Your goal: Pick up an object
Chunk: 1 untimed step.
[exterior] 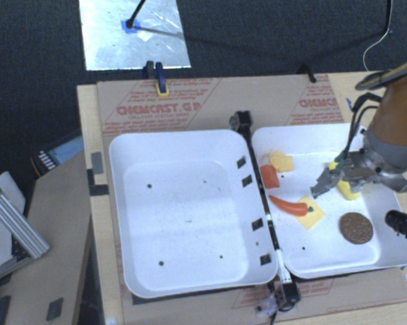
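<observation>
A slim, curved orange-red pepper (288,204) lies across a yellow square (311,216).

Two smooth, faintly glossy white plastic bins (187,216) sit on a matt brown cardboard sheet (205,98) printed in red. Left of the claw (326,183), a glossy red pepper (288,204) looks like plastic; just below the claw, a brown disc (356,228) appears rough and matt. A crinkled foil-like sheet (134,30) shines far up-left.

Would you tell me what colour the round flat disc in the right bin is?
The disc is brown with a speckled look, shown clearly in the camera view.
</observation>
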### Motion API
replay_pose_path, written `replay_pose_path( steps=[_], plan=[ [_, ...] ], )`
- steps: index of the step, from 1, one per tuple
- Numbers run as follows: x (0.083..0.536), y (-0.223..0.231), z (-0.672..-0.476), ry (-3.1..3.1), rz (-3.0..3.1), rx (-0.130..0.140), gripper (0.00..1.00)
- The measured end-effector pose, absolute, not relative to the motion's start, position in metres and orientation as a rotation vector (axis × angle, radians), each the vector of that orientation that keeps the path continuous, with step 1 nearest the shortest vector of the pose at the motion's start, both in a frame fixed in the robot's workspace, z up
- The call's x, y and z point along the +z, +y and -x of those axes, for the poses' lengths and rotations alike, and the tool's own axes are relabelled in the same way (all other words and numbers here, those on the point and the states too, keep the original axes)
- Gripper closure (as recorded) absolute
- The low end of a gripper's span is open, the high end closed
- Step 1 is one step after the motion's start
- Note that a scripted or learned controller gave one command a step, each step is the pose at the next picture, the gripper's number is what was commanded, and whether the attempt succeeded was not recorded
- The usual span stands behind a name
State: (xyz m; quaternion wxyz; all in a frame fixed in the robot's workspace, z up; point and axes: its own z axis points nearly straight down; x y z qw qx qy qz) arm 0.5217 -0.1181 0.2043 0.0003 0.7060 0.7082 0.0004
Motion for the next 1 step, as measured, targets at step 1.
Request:
replay_pose_path(
  steps=[1],
  plan=[
    [0.1421, -0.1800, -0.4843, 2.218, -2.228, -0.004, 0.00]
  ],
)
